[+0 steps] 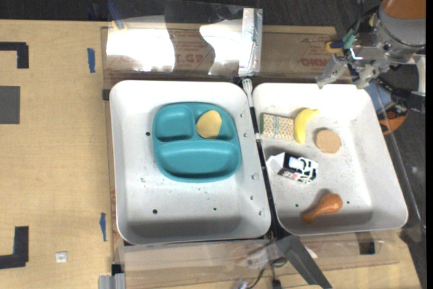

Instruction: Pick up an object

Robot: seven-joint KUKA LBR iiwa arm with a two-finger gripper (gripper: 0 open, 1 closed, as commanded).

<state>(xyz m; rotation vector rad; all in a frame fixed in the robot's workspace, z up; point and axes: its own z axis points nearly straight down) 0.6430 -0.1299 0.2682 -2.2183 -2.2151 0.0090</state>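
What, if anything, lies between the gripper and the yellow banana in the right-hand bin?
Nothing visible does. The gripper is above the right bin's far rim, and the yellow banana lies below it on the bin floor. Only bare white floor separates them. The patterned packet touches the banana's left side, away from the gripper.

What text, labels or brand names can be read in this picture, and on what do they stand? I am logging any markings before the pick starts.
None can be read.
Cardboard strip behind the bins: red print, too blurred to read.
Black-and-white packet in the right bin: dark marks, too small to read.
Patterned sponge: dots, no letters.
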